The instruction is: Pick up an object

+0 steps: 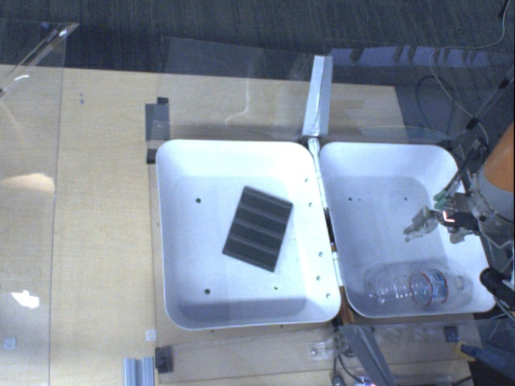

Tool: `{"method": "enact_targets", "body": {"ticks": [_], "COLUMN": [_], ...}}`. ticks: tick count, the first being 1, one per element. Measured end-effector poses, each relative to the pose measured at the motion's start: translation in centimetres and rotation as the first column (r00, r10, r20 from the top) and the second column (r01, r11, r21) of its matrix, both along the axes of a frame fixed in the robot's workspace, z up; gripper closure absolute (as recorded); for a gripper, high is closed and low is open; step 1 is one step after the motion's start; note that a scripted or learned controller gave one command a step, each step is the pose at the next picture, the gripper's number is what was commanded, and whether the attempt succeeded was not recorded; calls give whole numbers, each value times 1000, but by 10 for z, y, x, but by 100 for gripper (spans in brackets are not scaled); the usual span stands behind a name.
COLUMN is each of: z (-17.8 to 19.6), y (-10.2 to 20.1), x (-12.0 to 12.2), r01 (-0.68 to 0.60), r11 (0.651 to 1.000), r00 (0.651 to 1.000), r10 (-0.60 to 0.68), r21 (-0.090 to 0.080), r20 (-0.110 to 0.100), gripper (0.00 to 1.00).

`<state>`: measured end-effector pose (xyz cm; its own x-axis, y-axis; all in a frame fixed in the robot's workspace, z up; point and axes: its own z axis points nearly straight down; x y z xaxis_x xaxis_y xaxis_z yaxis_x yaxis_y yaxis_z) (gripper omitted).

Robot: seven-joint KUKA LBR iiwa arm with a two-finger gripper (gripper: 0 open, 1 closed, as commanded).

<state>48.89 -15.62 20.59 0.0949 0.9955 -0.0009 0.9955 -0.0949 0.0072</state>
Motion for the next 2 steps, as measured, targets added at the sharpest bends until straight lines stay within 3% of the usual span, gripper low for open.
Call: {"method": "enact_targets", "body": {"ticks": [1, 2], "z": [-116, -117], "y": [63, 57], "x": [9, 84], "r01": [114, 36], "r11": [994, 999], "r00": [993, 999], "r10": [-114, -36], "r21": [3, 1], "r20": [7, 6], "gripper": [0, 0]}}
